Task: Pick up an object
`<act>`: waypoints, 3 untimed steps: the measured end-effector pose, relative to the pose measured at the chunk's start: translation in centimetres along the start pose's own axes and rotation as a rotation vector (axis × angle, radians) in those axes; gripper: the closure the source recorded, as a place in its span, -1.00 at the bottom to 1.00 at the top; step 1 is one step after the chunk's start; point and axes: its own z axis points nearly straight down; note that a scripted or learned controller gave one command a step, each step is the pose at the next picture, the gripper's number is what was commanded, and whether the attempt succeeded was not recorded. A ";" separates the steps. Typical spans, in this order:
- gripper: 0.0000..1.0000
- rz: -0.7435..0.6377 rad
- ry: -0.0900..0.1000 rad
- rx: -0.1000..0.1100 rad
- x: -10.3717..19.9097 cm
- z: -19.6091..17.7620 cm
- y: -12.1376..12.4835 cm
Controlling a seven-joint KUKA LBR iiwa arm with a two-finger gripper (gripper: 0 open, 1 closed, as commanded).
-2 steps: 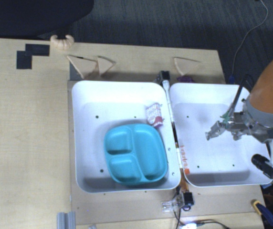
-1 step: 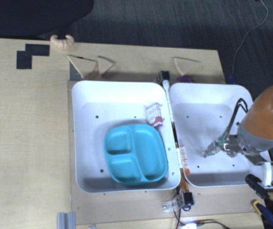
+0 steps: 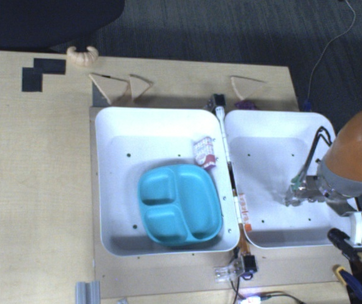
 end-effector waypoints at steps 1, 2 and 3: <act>1.00 -0.002 0.004 0.010 9.4 -11.2 4.5; 1.00 0.001 0.002 0.013 5.0 -6.7 3.3; 1.00 -0.002 0.004 0.011 10.0 -8.5 6.6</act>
